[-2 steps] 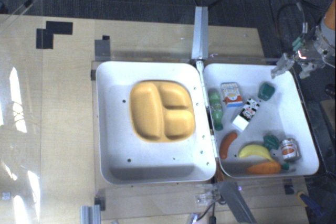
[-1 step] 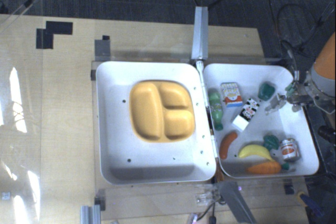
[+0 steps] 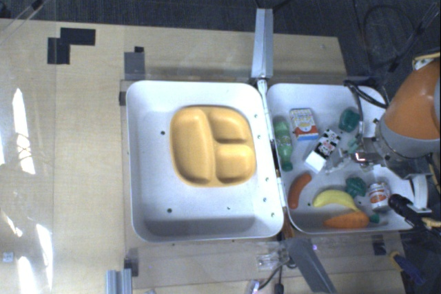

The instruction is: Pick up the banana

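The banana point(image 3: 335, 199) lies in the lower part of the right bin point(image 3: 324, 94), at the lower right of the frame, its curve opening downward. Just below it lies an orange carrot point(image 3: 346, 220), and to its left a red sausage-shaped piece point(image 3: 299, 189) stands at a slant. A small can point(image 3: 377, 196) sits to the banana's right, and a dark green toy point(image 3: 356, 185) lies between the two.

The arm comes in from the right edge, and the tool point(image 3: 351, 155) hangs over the middle of the right bin, above the banana in the frame and apart from it. Whether its fingers are apart or together cannot be told.

The left bin point(image 3: 141, 148) holds a yellow divided tray point(image 3: 210, 144) at its centre.
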